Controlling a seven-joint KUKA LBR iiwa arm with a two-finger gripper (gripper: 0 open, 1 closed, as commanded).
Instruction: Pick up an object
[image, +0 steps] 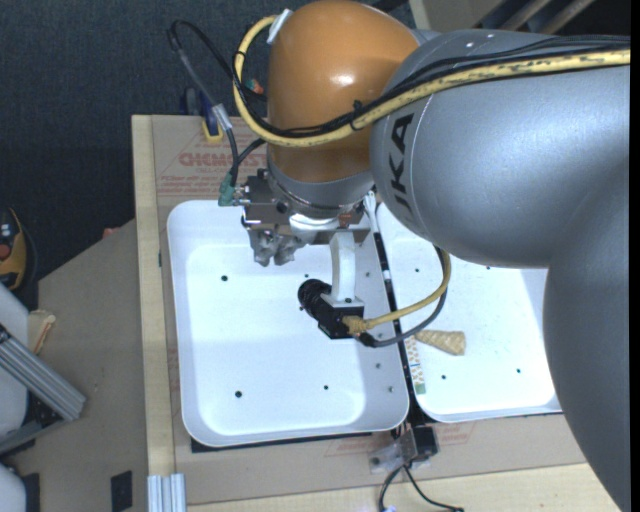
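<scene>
Gripper (268, 248) over the left bin's (200, 405) far edge, open or closed I can't tell. Tan wedge (446, 342) by the right bin's (500, 400) left edge looks light, maybe crumbly, so pinch its flat sides.

arm (520, 150): plain grey metal, with dark letters on its side
arm's band (330, 80): glossy orange-brown, with a bright highlight
cables (300, 130): black and yellow, looped across the orange band; one yellowish cable lower down
gripper (272, 248): grey metal
black part (325, 308): matt black, on a white bracket
left bin (270, 370): white, with a few small black dots
right bin (490, 370): white, faintly speckled
cone-shaped thing (445, 342): tan, with a fine criss-cross pattern
bench (160, 300): pale cardboard brown, with faded red print near the top
backdrop (80, 80): dark blue-black
</scene>
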